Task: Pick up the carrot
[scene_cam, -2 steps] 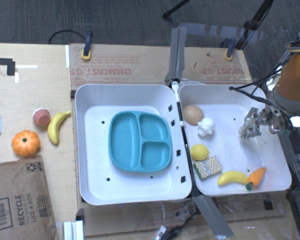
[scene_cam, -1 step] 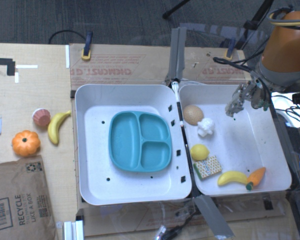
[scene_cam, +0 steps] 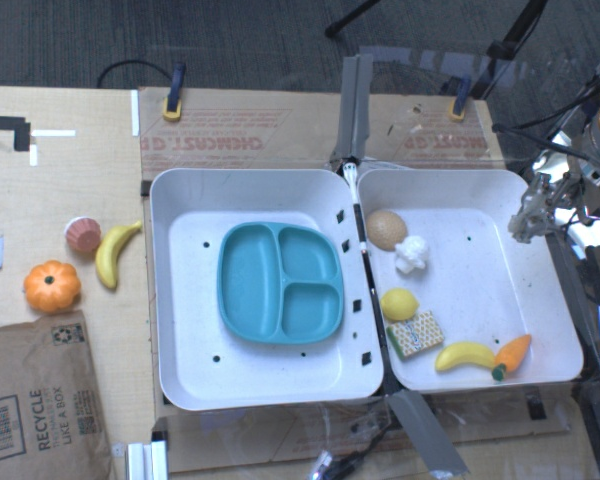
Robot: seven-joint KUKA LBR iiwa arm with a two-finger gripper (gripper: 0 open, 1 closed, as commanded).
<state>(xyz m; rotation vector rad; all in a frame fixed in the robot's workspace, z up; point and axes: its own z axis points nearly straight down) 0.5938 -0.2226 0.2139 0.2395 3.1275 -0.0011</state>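
A light wooden table (scene_cam: pixel 50 183) is taking up the left side, its surface lying pale and evenly lit. Brown cardboard sheeting (scene_cam: pixel 270 133) with red print is spreading across the back part, and two clamps, one at the left (scene_cam: pixel 173 103) and one at the right (scene_cam: pixel 461 101), are pinning it down. Beyond the table, dark grey carpeted floor (scene_cam: pixel 230 18) is running along the top, with a black cable (scene_cam: pixel 130 68) curling over it and dark stand legs (scene_cam: pixel 525 18) slanting across at the upper right. A brown paper bag (scene_cam: pixel 35 403) marked for recycling is lying at the lower left corner.
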